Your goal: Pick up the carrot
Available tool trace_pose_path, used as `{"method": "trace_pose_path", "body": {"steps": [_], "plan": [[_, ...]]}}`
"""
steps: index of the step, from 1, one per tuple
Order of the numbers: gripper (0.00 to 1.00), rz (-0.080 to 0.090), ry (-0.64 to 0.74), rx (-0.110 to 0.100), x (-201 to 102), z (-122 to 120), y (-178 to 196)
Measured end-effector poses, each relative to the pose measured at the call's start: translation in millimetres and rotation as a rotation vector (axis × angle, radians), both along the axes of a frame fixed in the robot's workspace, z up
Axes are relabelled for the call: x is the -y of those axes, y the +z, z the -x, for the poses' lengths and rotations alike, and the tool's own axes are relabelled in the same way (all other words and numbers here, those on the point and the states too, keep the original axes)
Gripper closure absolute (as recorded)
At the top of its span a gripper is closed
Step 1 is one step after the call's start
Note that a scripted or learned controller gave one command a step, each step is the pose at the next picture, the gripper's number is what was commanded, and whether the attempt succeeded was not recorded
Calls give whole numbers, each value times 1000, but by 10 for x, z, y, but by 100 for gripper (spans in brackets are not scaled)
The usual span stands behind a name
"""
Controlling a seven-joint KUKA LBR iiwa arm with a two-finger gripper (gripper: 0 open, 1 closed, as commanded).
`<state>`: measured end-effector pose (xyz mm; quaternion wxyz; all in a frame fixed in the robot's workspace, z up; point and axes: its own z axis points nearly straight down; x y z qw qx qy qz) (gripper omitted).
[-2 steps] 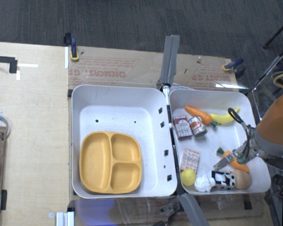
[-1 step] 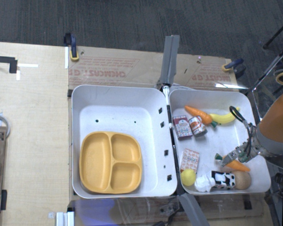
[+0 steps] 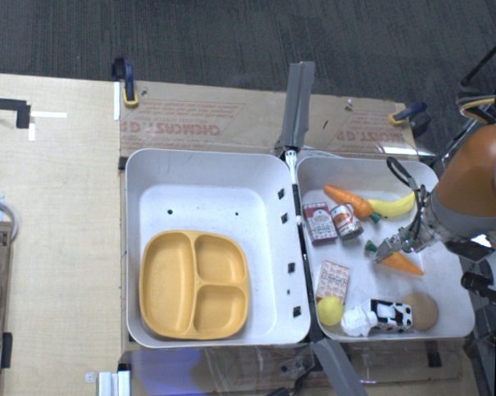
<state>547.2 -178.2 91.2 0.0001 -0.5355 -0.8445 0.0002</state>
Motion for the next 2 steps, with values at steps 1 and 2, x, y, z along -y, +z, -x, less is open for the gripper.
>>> {"method": "trace_pose_path", "body": {"steps": [1,2], "plan": [[100,-1,770,1,-434,70,5],[100,0,376,1,-1120,-75,1003]]}}
